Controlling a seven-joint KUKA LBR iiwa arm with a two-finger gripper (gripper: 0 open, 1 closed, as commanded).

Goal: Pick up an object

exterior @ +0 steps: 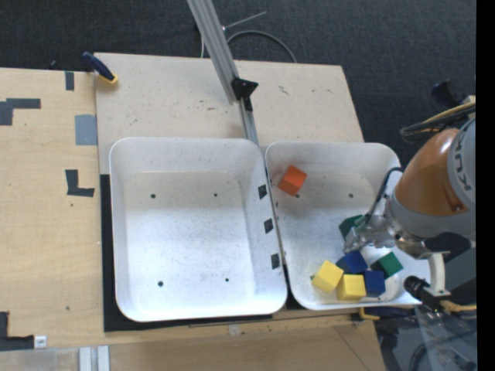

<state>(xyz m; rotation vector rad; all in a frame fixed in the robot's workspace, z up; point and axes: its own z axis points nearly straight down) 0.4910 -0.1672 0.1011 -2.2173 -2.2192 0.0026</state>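
No legible writing or brand marks. Right bin [387,158]: orange cube [292,181] apart near the far left corner; two yellow cubes [328,275], blue cubes [354,263] and green blocks [389,264] clustered at the near right corner, directly beneath the hand [368,235]. Hand's opening: cannot tell.

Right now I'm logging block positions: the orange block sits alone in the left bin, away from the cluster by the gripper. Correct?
Not quite. The camera view shows the orange block alone in the right bin, not the left; it is away from the cluster by the gripper.
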